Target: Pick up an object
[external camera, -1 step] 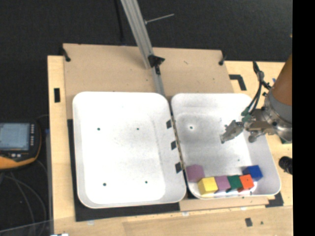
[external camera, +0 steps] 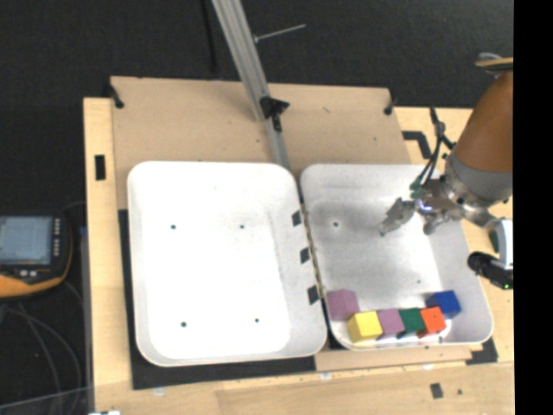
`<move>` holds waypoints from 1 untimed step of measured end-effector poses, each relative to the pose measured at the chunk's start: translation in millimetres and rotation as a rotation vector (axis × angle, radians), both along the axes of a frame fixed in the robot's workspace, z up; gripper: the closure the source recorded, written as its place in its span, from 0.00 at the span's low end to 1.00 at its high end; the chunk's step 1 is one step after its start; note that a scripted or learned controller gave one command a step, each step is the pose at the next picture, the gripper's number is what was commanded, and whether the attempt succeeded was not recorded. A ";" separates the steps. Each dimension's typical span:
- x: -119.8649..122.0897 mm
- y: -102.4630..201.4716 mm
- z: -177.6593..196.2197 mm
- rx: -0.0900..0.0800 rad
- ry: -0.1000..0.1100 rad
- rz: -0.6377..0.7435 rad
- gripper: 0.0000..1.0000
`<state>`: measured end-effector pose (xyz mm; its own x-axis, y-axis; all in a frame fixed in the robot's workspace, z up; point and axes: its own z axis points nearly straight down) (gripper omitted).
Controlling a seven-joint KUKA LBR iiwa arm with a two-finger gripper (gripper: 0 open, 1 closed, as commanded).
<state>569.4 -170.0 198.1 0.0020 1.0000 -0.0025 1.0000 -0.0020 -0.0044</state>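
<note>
Hovering over the right bin point(external camera: 346, 188), the claw point(external camera: 413, 219) hangs with its fingers spread apart and nothing between them. Blocks line that bin's near edge, well apart from the claw: purple block point(external camera: 342, 303), yellow block point(external camera: 365, 325), green block point(external camera: 410, 320), orange block point(external camera: 432, 320), blue block point(external camera: 445, 302).

The shallow white left bin point(external camera: 216, 258) offered open floor from wall to wall. In the shallow white right bin point(external camera: 380, 258) the middle and far floor lay open beneath the two-finger gripper point(external camera: 413, 217). Along its near wall stood a crowded row: a pale purple block point(external camera: 342, 302), a yellow cube point(external camera: 365, 326), a mauve cube point(external camera: 390, 321), a green cube point(external camera: 410, 320), an orange cube point(external camera: 432, 320) and a blue cube point(external camera: 445, 302). A slanted grey metal rail point(external camera: 251, 67) crossed the far side of the bench.
</note>
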 end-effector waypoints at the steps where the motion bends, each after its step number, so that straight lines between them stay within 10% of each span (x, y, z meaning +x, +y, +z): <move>1: 1.0 0.3 15.9 -0.001 -0.010 -0.001 1.00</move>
<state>570.4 -169.7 214.0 0.0029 1.0000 -0.0031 1.0000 -0.0029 0.0053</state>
